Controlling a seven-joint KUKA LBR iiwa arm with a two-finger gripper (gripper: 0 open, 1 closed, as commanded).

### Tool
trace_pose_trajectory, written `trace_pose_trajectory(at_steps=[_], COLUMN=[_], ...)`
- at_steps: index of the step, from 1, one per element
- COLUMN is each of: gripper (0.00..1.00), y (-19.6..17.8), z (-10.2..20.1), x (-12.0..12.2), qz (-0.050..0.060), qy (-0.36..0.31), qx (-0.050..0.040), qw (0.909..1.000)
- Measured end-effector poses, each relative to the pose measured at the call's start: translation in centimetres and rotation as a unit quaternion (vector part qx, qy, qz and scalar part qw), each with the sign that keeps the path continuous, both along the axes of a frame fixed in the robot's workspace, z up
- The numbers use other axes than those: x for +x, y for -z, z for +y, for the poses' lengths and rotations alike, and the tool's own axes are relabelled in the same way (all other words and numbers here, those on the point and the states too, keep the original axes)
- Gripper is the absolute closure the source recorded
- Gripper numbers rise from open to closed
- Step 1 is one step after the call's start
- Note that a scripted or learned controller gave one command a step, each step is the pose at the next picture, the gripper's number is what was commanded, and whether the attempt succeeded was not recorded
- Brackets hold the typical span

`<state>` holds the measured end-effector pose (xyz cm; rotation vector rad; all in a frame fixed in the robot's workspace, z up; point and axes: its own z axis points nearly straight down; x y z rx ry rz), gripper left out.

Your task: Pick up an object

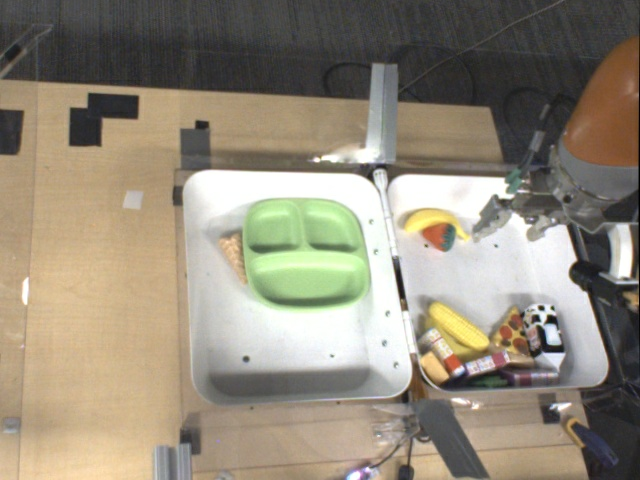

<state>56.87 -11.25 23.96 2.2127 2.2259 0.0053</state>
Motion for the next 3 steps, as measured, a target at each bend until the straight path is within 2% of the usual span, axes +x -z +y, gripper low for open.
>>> trace_pose_trajectory(at_steps=[1,2,3], gripper=[0.00,0.00,1.00], y=[9.7,15.1,14.1], z=[1.3,1.5,1.6], x=[5.8,9.5,9.3], qz=[0.000,-0.003,0.004], qy=[-0.013,-0.084,-0.085], qx=[-0.0002,-0.0009,0.0015], qw=[0.9999,0.9964,0.9964])
